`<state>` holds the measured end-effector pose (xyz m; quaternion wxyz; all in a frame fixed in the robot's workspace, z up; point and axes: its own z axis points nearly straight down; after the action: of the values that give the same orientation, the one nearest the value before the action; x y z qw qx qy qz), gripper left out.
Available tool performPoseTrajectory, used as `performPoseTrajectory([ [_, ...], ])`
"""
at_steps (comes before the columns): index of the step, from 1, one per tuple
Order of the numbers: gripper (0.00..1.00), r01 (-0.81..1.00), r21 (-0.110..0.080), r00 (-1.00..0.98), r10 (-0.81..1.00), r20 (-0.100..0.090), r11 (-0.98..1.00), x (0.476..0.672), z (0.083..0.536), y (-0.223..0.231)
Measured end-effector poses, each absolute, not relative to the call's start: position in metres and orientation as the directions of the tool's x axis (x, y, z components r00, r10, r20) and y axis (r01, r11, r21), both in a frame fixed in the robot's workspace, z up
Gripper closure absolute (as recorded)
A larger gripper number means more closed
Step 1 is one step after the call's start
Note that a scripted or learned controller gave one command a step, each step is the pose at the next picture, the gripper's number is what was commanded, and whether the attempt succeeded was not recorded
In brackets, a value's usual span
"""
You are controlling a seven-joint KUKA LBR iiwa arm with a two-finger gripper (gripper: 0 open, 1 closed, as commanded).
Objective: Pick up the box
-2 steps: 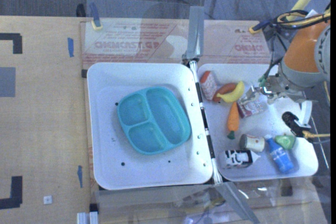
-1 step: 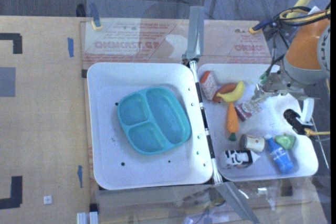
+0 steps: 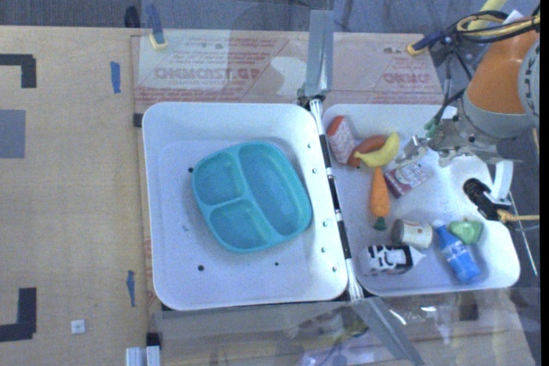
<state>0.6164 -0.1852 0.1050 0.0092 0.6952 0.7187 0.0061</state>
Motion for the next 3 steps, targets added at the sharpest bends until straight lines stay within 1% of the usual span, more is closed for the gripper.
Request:
performPoseTrajectory([
  [1, 0.00, 1.000, 0.016, -0.020, 1.000, -0.005, 0.020, 0.591, 0.093, -0.155],
  [2, 0.00, 0.997, 0.018, -0.075, 0.997, -0.005, 0.075, 0.563, 0.093, -0.127],
  [3, 0.00, 0.999, 0.018, -0.046, 0.999, -0.004, 0.046, 0.530, 0.092, -0.109],
])
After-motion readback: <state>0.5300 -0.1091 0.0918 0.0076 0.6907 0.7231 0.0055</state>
